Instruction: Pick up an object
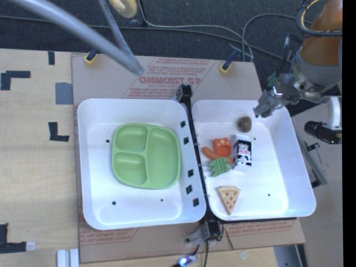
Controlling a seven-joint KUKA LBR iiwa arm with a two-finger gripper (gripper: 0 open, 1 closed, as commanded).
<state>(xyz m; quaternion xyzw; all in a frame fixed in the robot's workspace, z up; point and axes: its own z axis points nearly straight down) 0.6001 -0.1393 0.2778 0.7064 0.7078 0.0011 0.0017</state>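
The right bin (289, 166) holds a small brown ball (244, 124), an orange-red piece (222, 144), an orange carrot (209, 153), a green leafy piece (220, 166), a black-and-white carton (242, 153) and a pizza slice (228, 197). My gripper (265, 107) hangs over the bin's upper right corner, just right of and above the brown ball. Nothing shows between its tips.
The left bin (94, 166) carries a green divided plate (147, 155). A black clip divider (191, 149) runs between the bins. Cables cross the dark floor behind. A grey pole (83, 24) slants across the upper left.
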